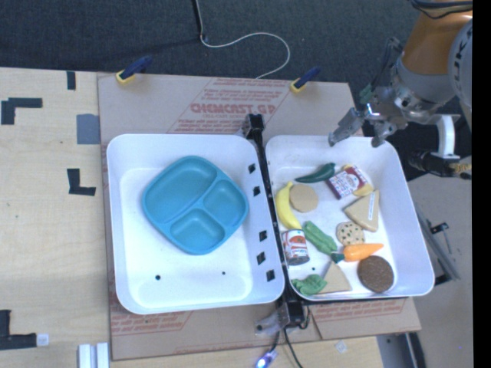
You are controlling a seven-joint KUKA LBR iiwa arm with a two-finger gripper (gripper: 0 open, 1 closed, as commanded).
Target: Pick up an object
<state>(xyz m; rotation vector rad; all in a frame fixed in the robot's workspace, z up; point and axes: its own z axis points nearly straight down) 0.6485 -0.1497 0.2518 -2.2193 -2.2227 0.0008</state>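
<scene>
Spreading beneath everything, a light wooden table (46, 228) topped with a brown cardboard sheet (222, 110). Sitting side by side on it, 2 shallow white plastic bins, the left bin (126, 282) and the right bin (410, 228), touching along a black middle seam. Lying in the left bin, a blue 3-compartment plastic tray (196, 204), tilted diagonally. Reaching in from the right, a grey arm with an orange band (433, 41), hanging over the right bin's far right corner. Hovering there above the rim, jaws (359, 131) spread apart, 2 dark fingers splayed, gripping nothing. Crowding the right bin, small toy foods: a yellow banana (285, 207) by the seam, a round brown cookie (376, 274) near the front, an orange carrot (360, 251), a green pepper (315, 173) toward the back, a red-labelled packet (347, 181), a pale cheese wedge (366, 210), a small red-and-white can (296, 246). All lying well apart from the jaws.
</scene>
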